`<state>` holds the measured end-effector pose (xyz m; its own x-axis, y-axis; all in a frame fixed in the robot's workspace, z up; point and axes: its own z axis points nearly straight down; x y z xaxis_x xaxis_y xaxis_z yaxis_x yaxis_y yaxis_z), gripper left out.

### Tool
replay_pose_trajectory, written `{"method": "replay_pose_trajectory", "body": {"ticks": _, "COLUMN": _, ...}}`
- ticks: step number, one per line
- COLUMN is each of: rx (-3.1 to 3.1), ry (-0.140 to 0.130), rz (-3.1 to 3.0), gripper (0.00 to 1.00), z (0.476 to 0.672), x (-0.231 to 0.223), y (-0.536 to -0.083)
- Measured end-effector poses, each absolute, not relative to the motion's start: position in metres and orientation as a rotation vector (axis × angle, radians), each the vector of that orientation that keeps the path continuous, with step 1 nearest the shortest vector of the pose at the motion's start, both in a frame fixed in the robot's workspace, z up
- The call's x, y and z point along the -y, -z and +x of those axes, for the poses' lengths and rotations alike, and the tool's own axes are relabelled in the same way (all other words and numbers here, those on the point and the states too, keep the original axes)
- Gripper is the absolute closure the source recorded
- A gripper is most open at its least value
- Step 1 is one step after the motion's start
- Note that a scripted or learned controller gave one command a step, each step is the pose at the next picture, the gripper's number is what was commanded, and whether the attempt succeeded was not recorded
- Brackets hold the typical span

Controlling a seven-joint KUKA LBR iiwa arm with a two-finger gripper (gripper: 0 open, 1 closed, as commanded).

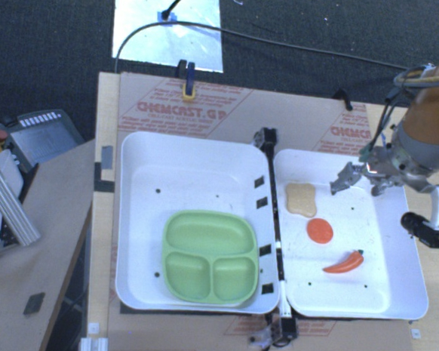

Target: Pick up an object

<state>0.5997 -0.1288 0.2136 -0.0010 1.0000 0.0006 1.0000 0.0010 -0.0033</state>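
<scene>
Three small objects lie in the right bin (403, 246). A pale tan flat piece (301, 199) is near its left wall, with an orange-red disc (320, 230) just below it. A red chili pepper (344, 262) lies further toward the front. My gripper (361, 185) hangs over the bin's back part, to the right of and above the tan piece. It is open, with nothing between its fingers (344, 178). The arm's orange band (436, 112) rises at the right edge.
The left bin (152, 166) holds a green divided plate (210, 255) at its front. A black clamp (266, 139) sits where the bins meet at the back. Cables cross behind the bench, and a grey device (41, 138) stands at the far left.
</scene>
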Motion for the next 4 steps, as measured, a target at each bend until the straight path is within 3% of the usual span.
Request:
{"method": "replay_pose_trajectory", "body": {"ticks": 2, "rx": 2.221, "ry": -0.002, "rz": -2.219, "gripper": 0.0, "z": 0.588, "x": 0.128, "y": -0.126}}
{"method": "replay_pose_trajectory", "body": {"ticks": 3, "rx": 2.224, "ry": 0.002, "rz": -2.222, "gripper": 1.0, "z": 0.59, "x": 0.128, "y": -0.139}}
{"method": "replay_pose_trajectory", "body": {"ticks": 4, "rx": 2.228, "ry": 0.005, "rz": -2.221, "gripper": 1.0, "z": 0.583, "x": 0.126, "y": -0.187}}
